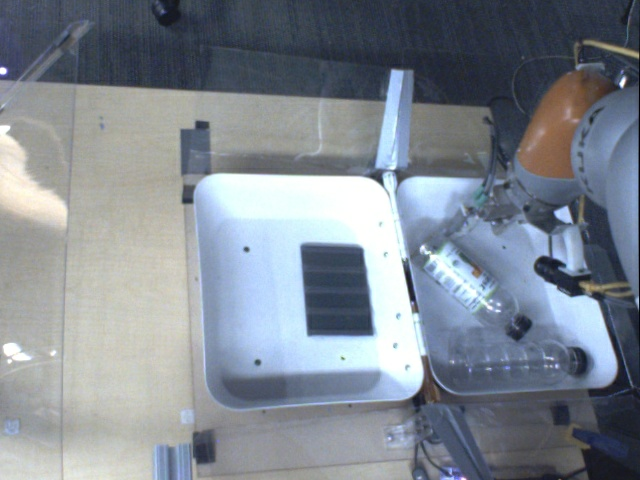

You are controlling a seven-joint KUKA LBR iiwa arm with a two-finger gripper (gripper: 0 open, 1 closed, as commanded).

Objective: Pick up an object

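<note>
Camera view: gripper (487,206) low in the right bin (600,333), just by the labelled bottle (462,279); whether it's open, can't tell. Risk: clear, round bottle rolls off toward the second bottle (510,362)

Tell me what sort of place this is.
Probably a robotics lab test bench: a robot arm reaches over two white bins on a wooden bench, with clear plastic bottles in the right bin.
</note>
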